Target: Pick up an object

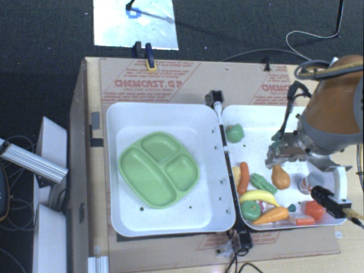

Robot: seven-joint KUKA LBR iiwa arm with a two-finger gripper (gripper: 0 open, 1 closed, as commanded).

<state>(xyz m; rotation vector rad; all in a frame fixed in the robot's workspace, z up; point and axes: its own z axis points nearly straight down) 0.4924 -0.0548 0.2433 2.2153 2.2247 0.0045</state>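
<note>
Down at the near edge of the right bin (284, 114), a carrot (272, 215), a green apple (251, 209) and a banana (259, 196) lie bunched together, with a red piece (314, 210) toward the near right corner. Just beyond them sit a second, upright carrot (244, 177) against the divider, a dark green vegetable (263, 183) and an orange pear-shaped fruit (280, 177). The gripper (280, 155) hangs directly over that fruit, close above it; whether its claw is released or clenched I cannot tell. Farther back, a green pepper (234, 132) rests near the far left corner. The left bin (122, 129) carries a green divided plate (158, 168) at its middle
</note>
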